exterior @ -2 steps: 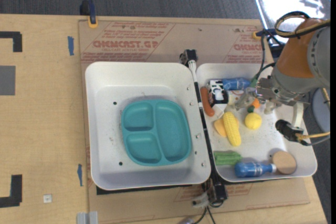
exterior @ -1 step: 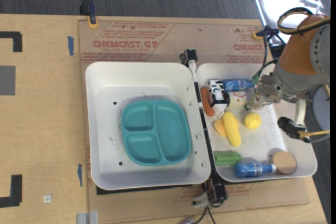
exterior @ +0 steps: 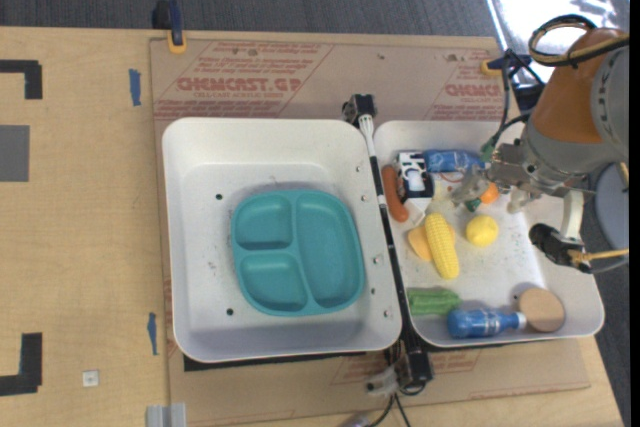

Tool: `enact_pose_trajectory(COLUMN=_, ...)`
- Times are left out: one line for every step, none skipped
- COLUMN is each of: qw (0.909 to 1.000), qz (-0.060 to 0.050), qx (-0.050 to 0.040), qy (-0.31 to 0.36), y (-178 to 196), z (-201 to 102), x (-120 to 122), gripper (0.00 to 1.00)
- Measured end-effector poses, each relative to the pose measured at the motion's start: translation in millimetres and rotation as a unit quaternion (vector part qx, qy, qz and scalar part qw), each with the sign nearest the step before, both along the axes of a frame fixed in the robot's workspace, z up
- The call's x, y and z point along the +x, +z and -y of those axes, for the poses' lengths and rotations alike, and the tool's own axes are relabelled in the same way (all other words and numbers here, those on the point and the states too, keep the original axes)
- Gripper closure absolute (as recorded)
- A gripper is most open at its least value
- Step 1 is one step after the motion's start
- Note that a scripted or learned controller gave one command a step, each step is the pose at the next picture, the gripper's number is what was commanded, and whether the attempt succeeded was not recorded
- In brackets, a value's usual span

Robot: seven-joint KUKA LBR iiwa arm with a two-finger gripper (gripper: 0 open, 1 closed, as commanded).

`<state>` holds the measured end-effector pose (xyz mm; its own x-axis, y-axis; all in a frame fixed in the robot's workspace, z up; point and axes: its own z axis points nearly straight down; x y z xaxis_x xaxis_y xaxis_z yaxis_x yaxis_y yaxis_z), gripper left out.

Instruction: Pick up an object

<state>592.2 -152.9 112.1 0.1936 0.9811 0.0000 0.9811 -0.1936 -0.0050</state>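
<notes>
My gripper (exterior: 491,196) hangs over the back right part of the right bin (exterior: 590,300), and its fingers stand apart, open. A small orange piece (exterior: 488,195) shows in the gap between them; I cannot tell whether they touch it. Just in front of the gripper lies a yellow lemon (exterior: 482,231). To its left are a corn cob (exterior: 442,244) and an orange wedge (exterior: 418,243). A blue packet (exterior: 452,160) and a black-and-white item (exterior: 412,173) lie at the back, with a red sausage (exterior: 395,193) by the left wall.
At the front of the right bin lie a green vegetable (exterior: 432,299), a blue bottle (exterior: 482,321) and a tan round thing (exterior: 543,308). The left bin (exterior: 190,165) holds a teal divided plate (exterior: 297,251).
</notes>
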Motion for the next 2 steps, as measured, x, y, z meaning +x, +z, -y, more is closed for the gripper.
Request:
enact_pose_trajectory(qw=0.9904, qz=0.003, qx=-0.0001, qy=0.138, y=-26.6, z=17.3, x=14.3, gripper=0.0)
enact_pose_trajectory(qw=0.9905, qz=0.001, qx=0.0007, qy=0.137, y=-16.5, z=17.3, x=13.6, gripper=1.0)
